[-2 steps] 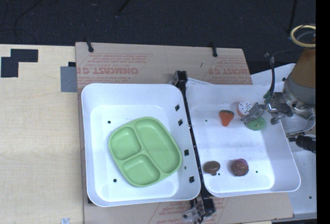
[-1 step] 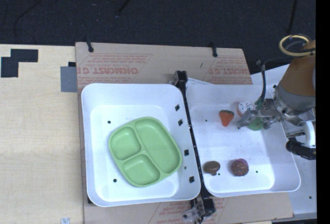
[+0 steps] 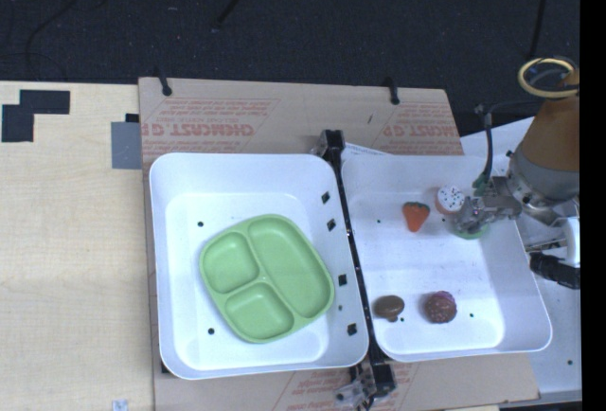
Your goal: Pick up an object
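- We see the two-finger gripper (image 3: 471,222) low at the right white bin's (image 3: 511,329) right edge; finger state we cannot tell.
- Orange carrot-shaped toy (image 3: 416,215) just left of it.

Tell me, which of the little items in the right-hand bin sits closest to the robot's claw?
The pale round piece with speckles, just left of the gripper. The orange carrot-like one lies farther left; the two brown lumps sit near the front wall.
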